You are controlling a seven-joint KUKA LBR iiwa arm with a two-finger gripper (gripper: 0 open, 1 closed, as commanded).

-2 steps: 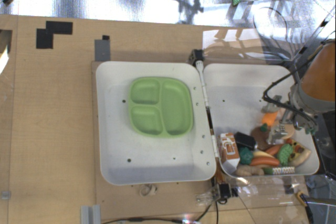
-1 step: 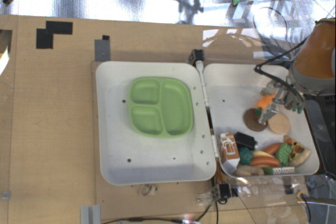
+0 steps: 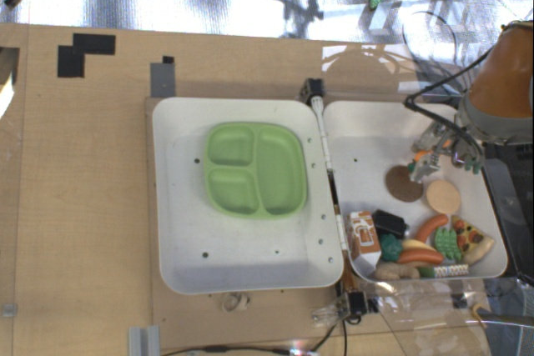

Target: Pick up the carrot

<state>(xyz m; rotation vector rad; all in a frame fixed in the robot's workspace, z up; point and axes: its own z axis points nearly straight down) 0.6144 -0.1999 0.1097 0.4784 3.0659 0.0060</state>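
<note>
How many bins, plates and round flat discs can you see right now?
White bins: 2, left and right
Green divided plate: 1
Round flat discs: 2, brown and tan
Total: 5

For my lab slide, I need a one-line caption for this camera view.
Claw hovers over the right bin above piled toy food; green divided plate sits in the left bin.

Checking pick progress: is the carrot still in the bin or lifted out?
In the bin. The carrot lies flat among the toy food at the right bin's near edge; the gripper is above and apart from it.
</note>
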